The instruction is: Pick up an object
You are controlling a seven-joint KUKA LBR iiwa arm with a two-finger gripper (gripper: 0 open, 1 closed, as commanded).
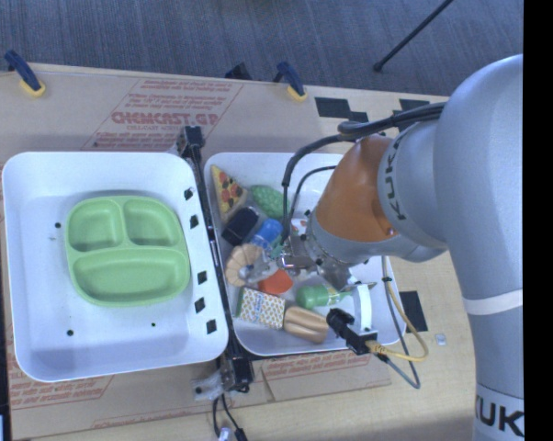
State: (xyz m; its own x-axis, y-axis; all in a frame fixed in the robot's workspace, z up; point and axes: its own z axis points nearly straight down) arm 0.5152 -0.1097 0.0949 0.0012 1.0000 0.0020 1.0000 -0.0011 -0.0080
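Toys fill the right bin (258,161), all small plastic play food that looks light, stiff and a bit slick. The orange piece (276,282) sits just beside the gripper (299,263), so pinching across its short sides looks easiest. Can't tell how the fingers stand, since the wrist hides them.

I see grey carpet (120,12) beyond the bench, cardboard (166,108) with red print covering the benchtop, blue clamps (24,72) on its far edge, a dark stand leg (433,16) on the carpet. Light even.
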